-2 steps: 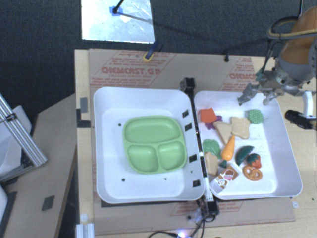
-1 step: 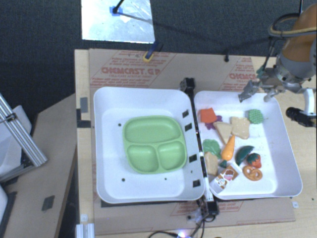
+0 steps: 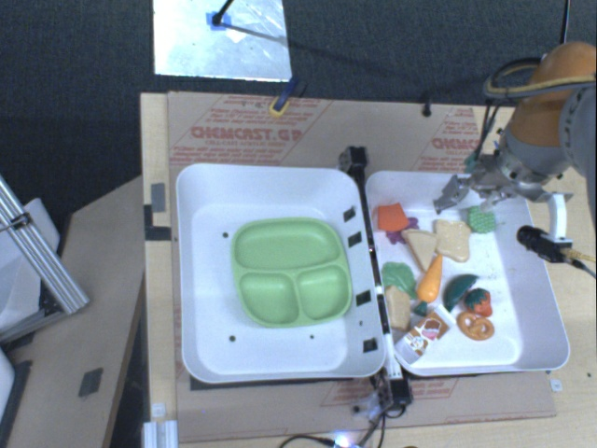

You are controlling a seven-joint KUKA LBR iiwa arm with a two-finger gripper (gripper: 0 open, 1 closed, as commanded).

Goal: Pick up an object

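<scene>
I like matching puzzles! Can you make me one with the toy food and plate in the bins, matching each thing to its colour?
Things:
1. divided plate
2. carrot
3. bread slice
4. pretzel

Colours:
A. orange
B. brown
C. light green
D. pale tan

Pairs: 1-C, 2-A, 3-D, 4-B

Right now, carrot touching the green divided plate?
Apart. Camera view: carrot lies in the right bin, plate in the left bin, divider between.
</scene>
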